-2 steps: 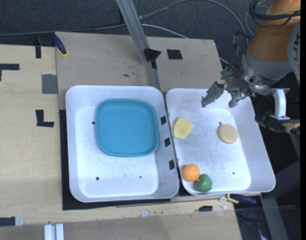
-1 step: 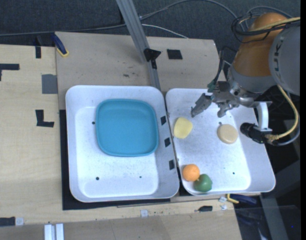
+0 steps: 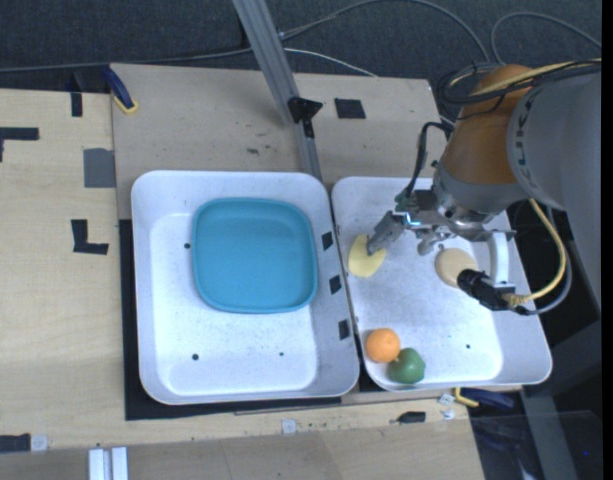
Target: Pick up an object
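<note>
We see the square teal plastic plate (image 3: pixel 254 254) in the left white bin (image 3: pixel 156 268). Right of it, in the right white bin (image 3: pixel 506 353): two-finger gripper (image 3: pixel 384 236) over a pale yellow piece (image 3: pixel 365 259), can't tell fingers' state; cream round obj (image 3: pixel 453 264), orange ball (image 3: pixel 382 345), green obj (image 3: pixel 407 366).

Tan bench (image 3: pixel 46 298), two white bins (image 3: pixel 166 368)

Tan bench (image 3: pixel 46 298), dark carpet floor (image 3: pixel 106 13), cables (image 3: pixel 386 13).
</note>
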